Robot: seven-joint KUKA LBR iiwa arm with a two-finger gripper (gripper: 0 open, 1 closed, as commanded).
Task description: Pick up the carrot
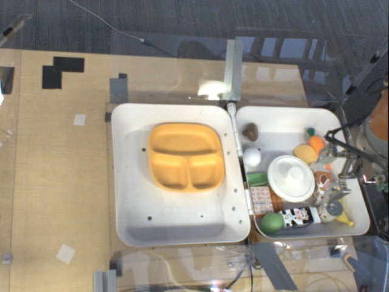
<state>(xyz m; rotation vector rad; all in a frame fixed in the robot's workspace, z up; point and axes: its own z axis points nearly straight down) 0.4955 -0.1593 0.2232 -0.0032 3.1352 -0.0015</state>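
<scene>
- While the grey arm (372, 123) reaches in at the upper right of the white bowl (293, 177), its metal wrist parts hang over the right bin (285, 115), just right of that bowl.
- The jaws sit somewhere in that tangle of metal and cable right of the bowl; I cannot tell whether they are wide or narrow, and nothing can be seen held between them.
- The carrot (315, 142), orange with a small green top, lies up and to the right of the bowl, near the bin's far wall and just left of the wrist parts.
- A yellow rounded fruit (306, 153) lies between the carrot and the bowl, touching or nearly touching both.
- A white ball (251, 157) sits just left of the bowl, with a brown lump (250, 131) farther up from it.
- A green cucumber-like piece (257, 178) lies against the bowl's left side.
- A red patterned packet (260, 199) lies below and left of the bowl, and a green round fruit (271, 222) lies below that.
- A black and white carton (298, 216) lies right below the bowl.
- A yellow banana (344, 219) lies below and right of the bowl, at the bin's near right corner.
- A yellow sectioned tray (185, 156) rests in the left bin (130, 218), well to the left of the bowl.
- Both bins stand on the tan desk (55, 181).
</scene>
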